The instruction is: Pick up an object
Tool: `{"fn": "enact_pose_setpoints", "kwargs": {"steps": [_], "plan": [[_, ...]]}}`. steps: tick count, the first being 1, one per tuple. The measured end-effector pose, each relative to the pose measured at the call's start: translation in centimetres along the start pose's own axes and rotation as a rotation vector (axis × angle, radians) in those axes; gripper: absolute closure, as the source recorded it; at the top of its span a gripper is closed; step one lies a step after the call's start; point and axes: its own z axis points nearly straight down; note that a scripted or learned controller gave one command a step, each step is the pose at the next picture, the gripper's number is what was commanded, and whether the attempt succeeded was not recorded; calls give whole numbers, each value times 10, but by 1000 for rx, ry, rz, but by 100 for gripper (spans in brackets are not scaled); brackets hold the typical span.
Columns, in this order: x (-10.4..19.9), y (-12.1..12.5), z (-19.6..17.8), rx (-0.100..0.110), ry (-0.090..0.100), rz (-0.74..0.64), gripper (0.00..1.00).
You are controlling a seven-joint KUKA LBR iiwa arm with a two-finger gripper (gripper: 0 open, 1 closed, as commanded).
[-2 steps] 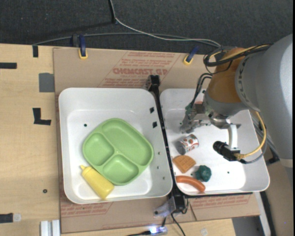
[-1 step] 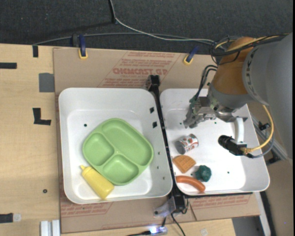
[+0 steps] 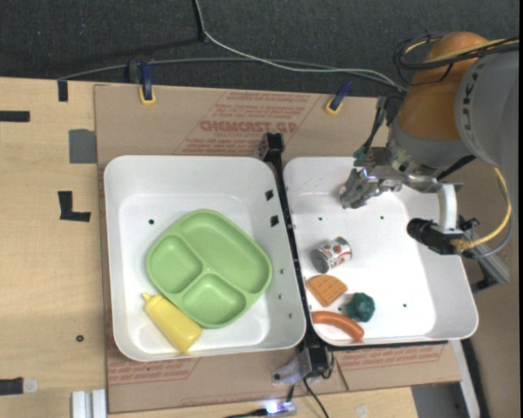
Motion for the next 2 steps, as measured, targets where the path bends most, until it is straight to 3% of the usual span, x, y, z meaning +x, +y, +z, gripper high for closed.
{"fn": "enact_pose_setpoints", "kwargs": {"steps": [1,2], "plan": [[-2,6,-44,0,0,0,100],[58,-11,-43,6,2,-5,100]]}}
